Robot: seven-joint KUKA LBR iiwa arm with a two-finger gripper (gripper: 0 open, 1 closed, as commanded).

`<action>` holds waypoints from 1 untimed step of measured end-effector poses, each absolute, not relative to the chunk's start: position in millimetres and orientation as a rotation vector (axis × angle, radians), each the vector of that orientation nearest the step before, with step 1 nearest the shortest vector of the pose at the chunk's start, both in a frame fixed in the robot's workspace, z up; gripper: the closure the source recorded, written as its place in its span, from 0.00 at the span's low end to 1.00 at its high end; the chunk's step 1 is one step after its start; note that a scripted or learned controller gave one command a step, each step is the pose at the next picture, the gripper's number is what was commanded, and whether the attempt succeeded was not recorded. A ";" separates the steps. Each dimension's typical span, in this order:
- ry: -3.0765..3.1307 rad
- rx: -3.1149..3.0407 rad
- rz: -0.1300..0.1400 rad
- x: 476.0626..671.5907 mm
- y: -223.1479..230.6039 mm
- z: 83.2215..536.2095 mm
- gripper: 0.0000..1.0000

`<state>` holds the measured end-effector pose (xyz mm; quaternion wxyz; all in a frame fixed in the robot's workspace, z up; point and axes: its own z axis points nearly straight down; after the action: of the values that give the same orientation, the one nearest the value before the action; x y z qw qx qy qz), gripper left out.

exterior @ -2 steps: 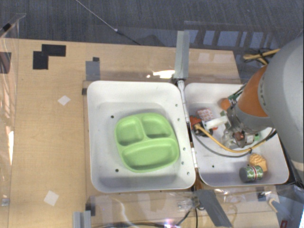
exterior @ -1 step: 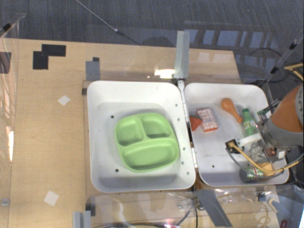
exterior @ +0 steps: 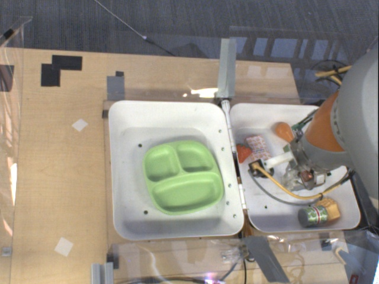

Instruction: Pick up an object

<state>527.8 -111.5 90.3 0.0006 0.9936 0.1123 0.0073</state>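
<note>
Camera view from above shows the gripper [exterior: 295, 173] low inside the right bin [exterior: 266, 213], close to the middle of its floor. The grey arm [exterior: 358, 93] with its orange band [exterior: 323, 130] covers it from the right side. I cannot tell if the gripper is released or clenched, because the wrist hides this part, and I see no object held in it.

Several objects that could be picked lie around the gripper in the same bin. Below the gripper in the picture, a little to its right, a can [exterior: 317, 213] lies on its side near the bin's front wall, apart from the gripper. Above the gripper, an orange object [exterior: 283, 131] lies partly under the arm, so its shape is not clear. To the upper left of the gripper there is a small pale packet [exterior: 257, 146] with red print. Farther left of the gripper, past the packet, a red object [exterior: 243, 154] rests just beside the bin's left wall.

Well apart from the gripper, to its left, the left bin [exterior: 130, 129] holds a green plate [exterior: 183, 177] with three compartments, two small and one long. It lies flat near the middle of that bin. Both bins stand side by side on the wooden tabletop [exterior: 59, 158], touching along their inner walls.
</note>
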 end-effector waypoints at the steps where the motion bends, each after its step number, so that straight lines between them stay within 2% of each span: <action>1: 0.606 3.076 0.017 494.3 -187.4 89.4 1.00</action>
<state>494.3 -187.4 89.4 0.0033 0.9811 0.1934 0.0055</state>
